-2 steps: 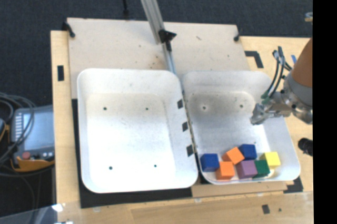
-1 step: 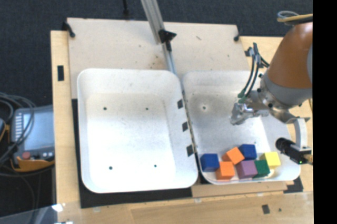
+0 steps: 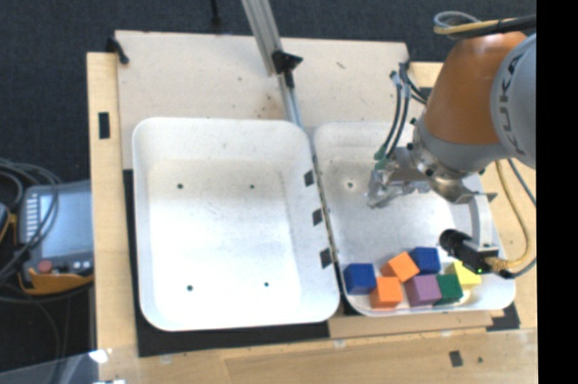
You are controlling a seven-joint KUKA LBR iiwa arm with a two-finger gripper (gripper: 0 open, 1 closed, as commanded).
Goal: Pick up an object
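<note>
Blocks (image 3: 408,277) clustered in right bin's (image 3: 352,147) near corner.
Gripper (image 3: 384,190) above bin floor, partly arm-hidden; can't tell its state.

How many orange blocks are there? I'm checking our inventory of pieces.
2, both in the right bin, near its front edge: one orange block behind the purple block, another orange block beside the blue block. Others may be hidden.
</note>
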